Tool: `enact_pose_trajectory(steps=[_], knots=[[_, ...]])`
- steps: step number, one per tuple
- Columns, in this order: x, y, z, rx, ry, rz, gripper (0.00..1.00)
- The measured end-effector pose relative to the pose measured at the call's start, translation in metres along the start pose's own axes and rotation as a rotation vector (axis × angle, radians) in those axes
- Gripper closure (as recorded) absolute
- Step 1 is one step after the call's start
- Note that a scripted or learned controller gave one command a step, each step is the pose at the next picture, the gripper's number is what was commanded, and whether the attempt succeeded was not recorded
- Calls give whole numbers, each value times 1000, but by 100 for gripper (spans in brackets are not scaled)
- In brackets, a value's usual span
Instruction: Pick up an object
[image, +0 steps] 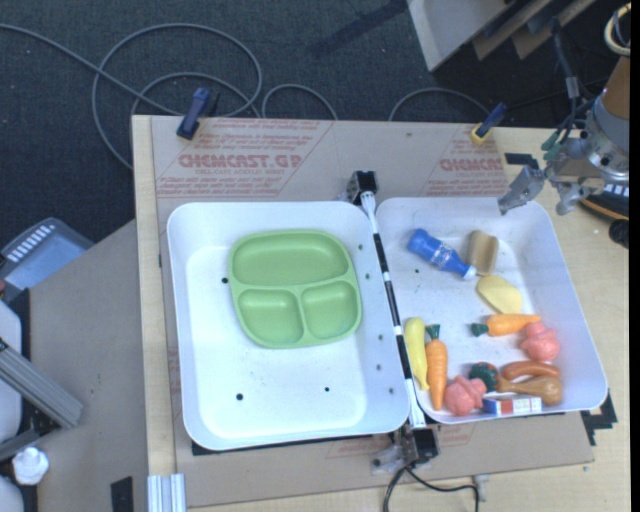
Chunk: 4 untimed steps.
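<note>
Here the grey two-finger gripper (540, 190) is hanging over the far right corner of the right shallow white bin (570, 290), with its fingers spread apart and nothing between them. The task names no particular thing, so any of the toy pieces in that bin is serving as a candidate. Nearest the gripper, the small blue plastic bottle (438, 252) is lying on its side at a slant, just beside a tan bread-like block (485, 251). A pale yellow lemon-shaped toy (499, 294) is sitting below them, clear of its neighbours.

Toward the near edge things are crowding together: an orange toy carrot (436, 362) is lying against a yellow corn-like piece (415, 350), and a pink rounded toy (462, 395), a brown sausage-like piece (530, 374) and a second orange carrot (510, 324) are lying close by.

All of these are probably light, hollow and stiff, with smooth skins that are likely to slip. The bottle is looking like the easiest choice: closing across its short width, at mid-body, would be giving parallel sides to press on. The left bin is holding a green three-compartment plastic plate (295, 287), flat and hard to pinch.
</note>
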<state>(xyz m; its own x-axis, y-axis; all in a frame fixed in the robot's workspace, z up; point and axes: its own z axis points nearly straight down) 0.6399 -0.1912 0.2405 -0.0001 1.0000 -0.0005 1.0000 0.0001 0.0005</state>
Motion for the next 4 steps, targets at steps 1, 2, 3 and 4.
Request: enact_pose_trajectory(steps=[1, 2, 3, 4], knots=[[-4, 16, 83, 2, 1, -1, 0], [-2, 19, 156, 3, 1, -1, 0], [10, -16, 156, 1, 1, 1, 0], [4, -62, 156, 2, 1, 1, 0]])
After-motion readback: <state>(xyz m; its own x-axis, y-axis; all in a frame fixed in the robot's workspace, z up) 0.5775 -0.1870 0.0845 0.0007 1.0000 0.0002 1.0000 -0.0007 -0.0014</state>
